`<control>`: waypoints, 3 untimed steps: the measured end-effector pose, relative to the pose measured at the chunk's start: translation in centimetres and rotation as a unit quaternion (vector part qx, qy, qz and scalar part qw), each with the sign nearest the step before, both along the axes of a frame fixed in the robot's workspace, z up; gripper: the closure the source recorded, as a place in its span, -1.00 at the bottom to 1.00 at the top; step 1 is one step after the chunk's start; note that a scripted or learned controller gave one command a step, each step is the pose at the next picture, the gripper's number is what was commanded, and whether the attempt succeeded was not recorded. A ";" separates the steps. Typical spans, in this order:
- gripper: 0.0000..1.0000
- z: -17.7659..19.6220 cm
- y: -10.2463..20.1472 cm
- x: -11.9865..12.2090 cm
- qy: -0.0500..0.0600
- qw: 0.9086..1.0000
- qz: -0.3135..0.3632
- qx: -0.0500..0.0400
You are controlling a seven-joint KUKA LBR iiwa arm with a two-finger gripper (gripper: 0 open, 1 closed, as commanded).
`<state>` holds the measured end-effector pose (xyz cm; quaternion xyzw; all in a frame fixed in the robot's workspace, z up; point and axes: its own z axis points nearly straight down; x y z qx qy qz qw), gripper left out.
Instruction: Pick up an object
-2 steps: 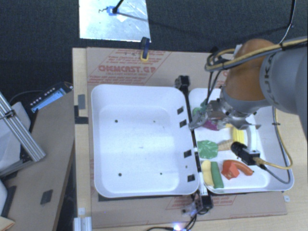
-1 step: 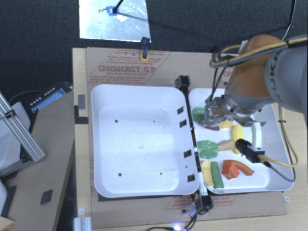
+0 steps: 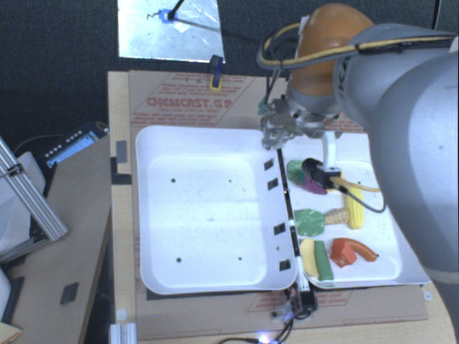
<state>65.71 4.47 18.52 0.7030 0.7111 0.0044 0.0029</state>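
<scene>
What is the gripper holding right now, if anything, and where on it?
It cannot be told. The gripper sits over the divider at the right bin's far left corner, and no object shows between its fingers.

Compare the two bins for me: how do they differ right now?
The left bin shows bare white floor with a few dark specks; the right bin holds small toys, including a corn cob, a green piece and an orange-red piece. The arm hangs over the right bin, hiding part of it, while the left bin lies in full view. Both are shallow, white and set side by side.
</scene>
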 end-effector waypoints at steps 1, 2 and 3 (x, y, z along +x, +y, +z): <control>1.00 8.3 -0.3 -5.5 0.004 1.000 -0.004 0.000; 1.00 8.2 5.0 1.4 0.001 1.000 -0.001 0.000; 1.00 10.5 6.3 1.2 0.003 1.000 -0.002 0.000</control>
